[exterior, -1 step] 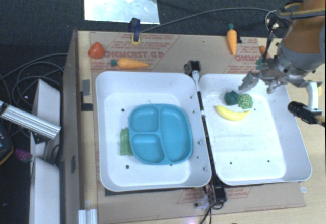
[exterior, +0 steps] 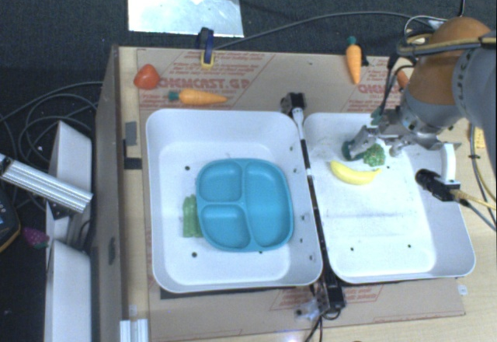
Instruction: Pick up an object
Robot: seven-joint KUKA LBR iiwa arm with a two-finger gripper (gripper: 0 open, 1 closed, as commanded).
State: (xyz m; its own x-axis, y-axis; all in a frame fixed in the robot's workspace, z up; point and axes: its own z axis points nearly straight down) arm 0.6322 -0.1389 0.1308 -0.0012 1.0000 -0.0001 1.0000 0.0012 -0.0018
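Note:
My gripper (exterior: pixel 373 148) hangs low over the back of the right bin (exterior: pixel 388 247), its grey fingers reaching left from the wrist. A green broccoli piece (exterior: pixel 374 156) sits right at the fingertips, seemingly between them. Just in front of it lies a yellow banana (exterior: pixel 354 173) on the bin floor. The left bin (exterior: pixel 167 177) carries a blue divided plate (exterior: pixel 245 204), and a green piece (exterior: pixel 190 218) lies against the plate's left edge.
Beyond the bins, on the cardboard, lie two carrots (exterior: pixel 200 97) (exterior: pixel 354 62) and a red-orange toy (exterior: pixel 146 77). A black clamp (exterior: pixel 295 106) sits at the back between the bins. Cables run along the right edge near the arm.

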